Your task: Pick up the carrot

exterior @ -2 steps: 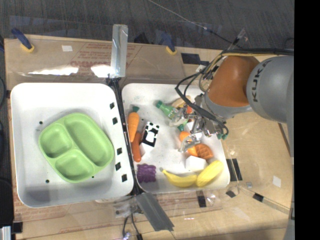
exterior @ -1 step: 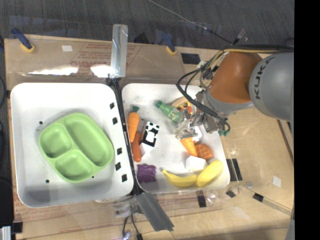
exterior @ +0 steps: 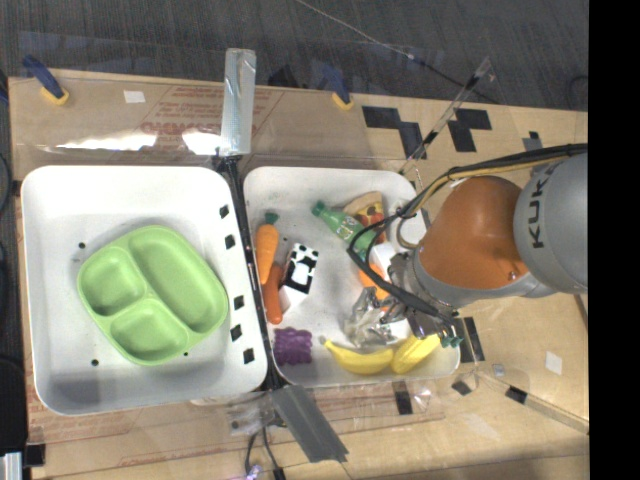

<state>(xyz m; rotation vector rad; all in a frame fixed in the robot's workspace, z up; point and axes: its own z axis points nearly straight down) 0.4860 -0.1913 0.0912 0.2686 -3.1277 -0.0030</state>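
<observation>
While one carrot (exterior: 268,271) lies apart; two bananas (exterior: 385,354), seemingly.

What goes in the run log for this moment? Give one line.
carrot: lying in right bin, left side | gripper: above banana, apart from carrot | pick: not done

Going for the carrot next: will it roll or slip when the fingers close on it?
The carrot looks like a smooth, tapered toy, so it may slide toward its thin end under a squeeze. Its round body could roll sideways, though the bin wall beside it may stop that. It seems rigid and light. The gripper is over by the banana.
</observation>
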